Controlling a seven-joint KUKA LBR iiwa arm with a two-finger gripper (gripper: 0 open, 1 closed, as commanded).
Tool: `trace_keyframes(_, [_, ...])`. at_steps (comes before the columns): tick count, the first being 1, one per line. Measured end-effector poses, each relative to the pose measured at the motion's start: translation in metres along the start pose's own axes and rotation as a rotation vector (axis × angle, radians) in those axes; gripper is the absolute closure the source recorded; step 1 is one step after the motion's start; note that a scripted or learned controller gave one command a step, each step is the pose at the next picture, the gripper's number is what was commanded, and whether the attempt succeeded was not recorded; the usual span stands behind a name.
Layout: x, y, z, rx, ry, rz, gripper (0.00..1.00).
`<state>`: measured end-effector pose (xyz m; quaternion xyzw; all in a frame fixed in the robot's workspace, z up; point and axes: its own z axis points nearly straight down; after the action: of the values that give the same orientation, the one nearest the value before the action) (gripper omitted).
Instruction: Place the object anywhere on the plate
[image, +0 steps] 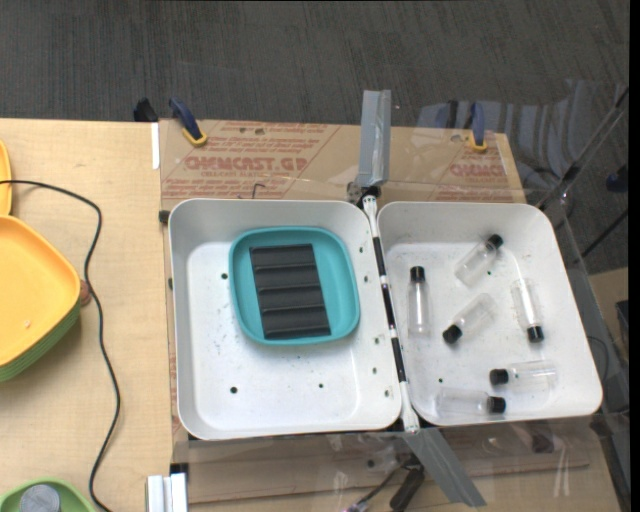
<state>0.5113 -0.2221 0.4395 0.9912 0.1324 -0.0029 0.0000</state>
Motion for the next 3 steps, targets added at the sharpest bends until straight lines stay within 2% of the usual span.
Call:
trace_keyframes(1, [0.022, 0.006, 0.0, 0.0, 0.0, 0.06, 0.0])
trace_keyframes(2, [0.093, 0.025, 0.0, 0.001, 0.0, 0.061, 0.0])
trace_keyframes(3, [0.108, 0.029, 0.0, 0.001, 0.0, 0.06, 0.0])
